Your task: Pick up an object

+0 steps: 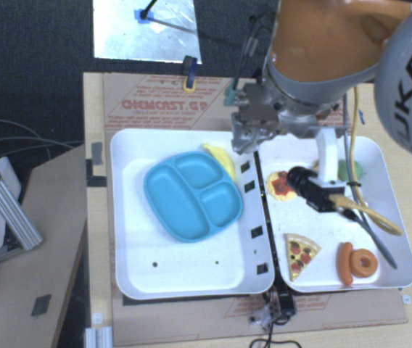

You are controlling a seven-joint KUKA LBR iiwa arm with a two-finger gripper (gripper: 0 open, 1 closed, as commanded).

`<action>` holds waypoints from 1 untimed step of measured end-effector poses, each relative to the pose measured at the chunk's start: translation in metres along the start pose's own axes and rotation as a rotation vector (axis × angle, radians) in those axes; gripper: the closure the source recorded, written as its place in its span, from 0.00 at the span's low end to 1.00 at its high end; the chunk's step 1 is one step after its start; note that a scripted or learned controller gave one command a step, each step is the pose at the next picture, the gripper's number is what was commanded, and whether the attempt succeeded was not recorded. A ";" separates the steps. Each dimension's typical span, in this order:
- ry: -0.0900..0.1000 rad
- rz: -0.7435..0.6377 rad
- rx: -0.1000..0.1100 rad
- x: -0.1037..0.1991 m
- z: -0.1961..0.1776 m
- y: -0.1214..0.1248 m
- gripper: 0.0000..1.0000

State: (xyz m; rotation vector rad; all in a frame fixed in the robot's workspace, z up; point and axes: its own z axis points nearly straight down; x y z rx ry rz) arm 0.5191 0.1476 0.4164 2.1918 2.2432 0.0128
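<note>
My gripper (244, 143) hangs low over the divider between the two bins, at their far end. Just to its left a yellow banana (221, 159) lies against the far edge of a blue divided plate (191, 196) in the left bin (128, 223). The right bin (403, 246) holds a small round pizza (279, 185), a pizza slice (300, 254), a red hot dog (345, 264), an orange donut (365, 263), a wooden spoon (371, 216) and a dark utensil (377, 239). A green item (352, 170) is partly hidden behind the arm.
The arm's big grey and orange body (336, 27) covers the far right of the bench. Cardboard (162, 100) lies under the bins, with a blue-and-yellow clip (189, 73) on its far edge. A metal frame (3, 201) stands at the left.
</note>
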 end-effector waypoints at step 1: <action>-0.004 0.026 0.018 -0.031 0.091 -0.024 1.00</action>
